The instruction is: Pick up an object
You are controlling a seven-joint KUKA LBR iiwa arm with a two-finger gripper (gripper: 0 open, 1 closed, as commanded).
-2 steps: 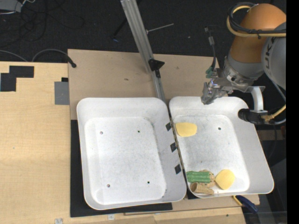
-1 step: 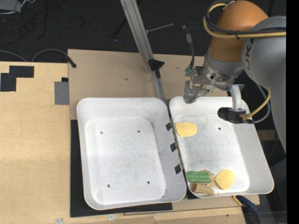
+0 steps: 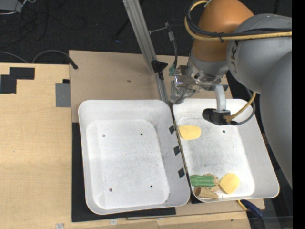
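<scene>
Nearest the camera, in the right bin's (image 3: 248,175) front corner, lie a round yellow piece (image 3: 229,182), a ridged green piece (image 3: 203,180) and a small tan piece (image 3: 207,192), crowded together and touching. Farther back, a pale yellow lump (image 3: 189,132) sits alone by the divider. Beyond it, the gripper (image 3: 177,95) hangs over the bin's far left corner; I cannot tell its state.
</scene>
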